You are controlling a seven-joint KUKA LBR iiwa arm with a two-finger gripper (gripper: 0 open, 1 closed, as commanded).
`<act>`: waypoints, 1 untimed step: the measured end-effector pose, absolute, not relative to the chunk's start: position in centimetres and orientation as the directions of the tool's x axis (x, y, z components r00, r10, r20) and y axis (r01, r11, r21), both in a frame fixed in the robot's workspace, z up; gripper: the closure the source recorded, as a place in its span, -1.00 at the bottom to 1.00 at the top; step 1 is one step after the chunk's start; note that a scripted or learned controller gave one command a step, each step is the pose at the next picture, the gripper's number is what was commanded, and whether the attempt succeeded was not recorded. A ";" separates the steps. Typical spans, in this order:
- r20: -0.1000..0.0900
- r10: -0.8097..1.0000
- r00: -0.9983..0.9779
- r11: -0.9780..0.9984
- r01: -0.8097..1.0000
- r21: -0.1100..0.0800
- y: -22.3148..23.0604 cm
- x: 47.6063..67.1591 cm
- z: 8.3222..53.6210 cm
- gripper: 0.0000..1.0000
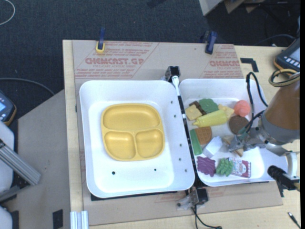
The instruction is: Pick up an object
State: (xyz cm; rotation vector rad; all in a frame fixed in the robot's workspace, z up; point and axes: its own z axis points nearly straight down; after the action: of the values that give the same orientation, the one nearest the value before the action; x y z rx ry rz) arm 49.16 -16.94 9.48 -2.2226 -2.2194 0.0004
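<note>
Holding 1 yellow plate (132, 130): left bin (90, 128), of 2.

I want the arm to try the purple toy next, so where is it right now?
The purple toy lies near the front edge of the right bin, just left of the green leafy piece.

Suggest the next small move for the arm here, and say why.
Probably a short straight descent, then close. The gripper hangs low in the right bin among crowded toy food, beside the brown round piece, with nothing visibly between its fingers.
</note>
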 end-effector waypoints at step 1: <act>-0.003 1.000 -0.001 0.001 1.000 0.006 -16.4 49.3 13.9 1.00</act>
State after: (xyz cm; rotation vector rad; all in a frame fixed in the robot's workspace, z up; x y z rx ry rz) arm 49.32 -16.36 13.92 -2.2241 -2.2269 -0.0034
